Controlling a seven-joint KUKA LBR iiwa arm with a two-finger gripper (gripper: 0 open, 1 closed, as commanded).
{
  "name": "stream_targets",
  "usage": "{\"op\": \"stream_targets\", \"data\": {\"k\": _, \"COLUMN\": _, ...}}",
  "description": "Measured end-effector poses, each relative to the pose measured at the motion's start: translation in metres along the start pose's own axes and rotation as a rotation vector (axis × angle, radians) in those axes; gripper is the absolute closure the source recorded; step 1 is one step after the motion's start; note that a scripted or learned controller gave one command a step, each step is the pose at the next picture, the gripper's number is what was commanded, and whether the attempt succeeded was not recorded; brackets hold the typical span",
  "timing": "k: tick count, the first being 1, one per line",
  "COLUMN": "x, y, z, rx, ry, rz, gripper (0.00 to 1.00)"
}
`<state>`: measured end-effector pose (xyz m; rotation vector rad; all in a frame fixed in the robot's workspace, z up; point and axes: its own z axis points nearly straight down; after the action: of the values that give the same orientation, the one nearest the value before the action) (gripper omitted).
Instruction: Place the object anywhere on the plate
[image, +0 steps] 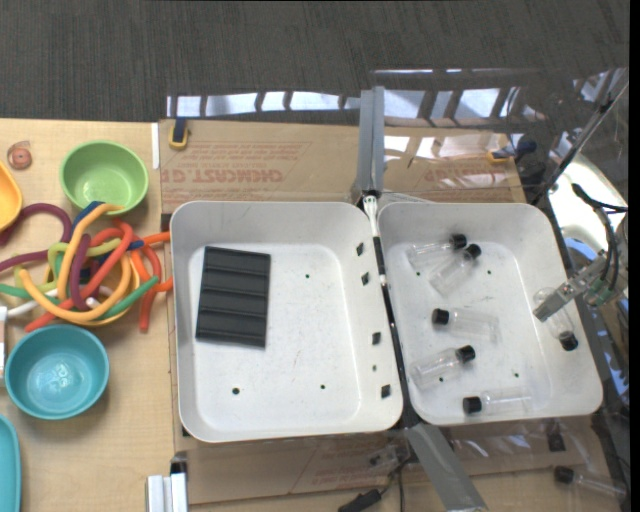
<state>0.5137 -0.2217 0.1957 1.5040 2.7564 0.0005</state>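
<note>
Well left of the black plate (234, 296), outside the bins, lie a green bowl (104, 177), a tangle of coloured cords (90, 270) and a teal bowl (56, 369). The plate lies flat in the left bin (300, 400), near its left wall. Right of the plate, in the right bin (540, 400), several black-capped clear vials (452, 262) lie scattered. My gripper (575, 292) is over that bin's right edge, well apart from the plate. I cannot tell its state.

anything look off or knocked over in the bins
The clear vials with black caps in the right bin all lie on their sides, scattered at different angles. The black ridged tray in the left bin lies flat and tidy. No spill or damage shows.
</note>
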Motion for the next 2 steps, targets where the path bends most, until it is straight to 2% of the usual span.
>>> {"op": "stream_targets", "data": {"k": 1, "x": 0.029, "y": -0.022, "z": 0.025, "rx": 0.0, "ry": 0.001, "rz": -0.212, "gripper": 1.0}}
{"op": "stream_targets", "data": {"k": 2, "x": 0.006, "y": -0.011, "z": 0.008, "rx": 0.0, "ry": 0.0, "rz": -0.141, "gripper": 1.0}}
